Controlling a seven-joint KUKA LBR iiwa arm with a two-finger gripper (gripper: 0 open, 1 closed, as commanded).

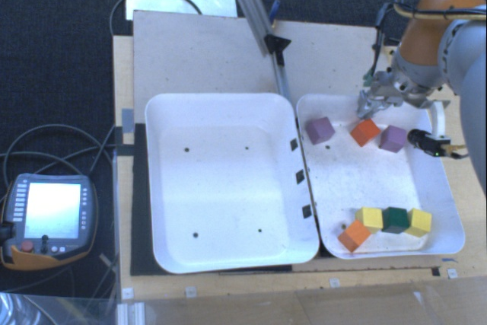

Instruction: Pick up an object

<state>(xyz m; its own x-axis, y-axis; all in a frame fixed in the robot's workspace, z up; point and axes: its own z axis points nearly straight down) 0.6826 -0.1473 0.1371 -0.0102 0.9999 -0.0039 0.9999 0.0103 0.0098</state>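
1. Right bin (445, 198) holds all the blocks. Far end has a purple cube (319, 129), an orange cube (365, 132) and another purple cube (393, 138) in a loose row. Near end has a second orange cube (354, 235), a yellow cube (370, 218), a green cube (396, 219) and another yellow cube (419, 221) bunched together, pretty much touching.
2. Gripper (370, 107) sits at the far edge of the right bin, right above the far orange cube, tips just beside or touching its top. Can't tell if the pincer is apart or together, it's too small and dark there.
3. What's crowding it: the purple cube on the right is just beside the orange one, the left purple one has a bit more gap. The bin's far wall is right behind.
4. The orange cube is turned diagonal to the bin walls, corner toward the camera. It's a cube, so no real long axis.
5. Left bin (163, 164) next door, plus a teach pendant (47, 221) off the bench to the left.
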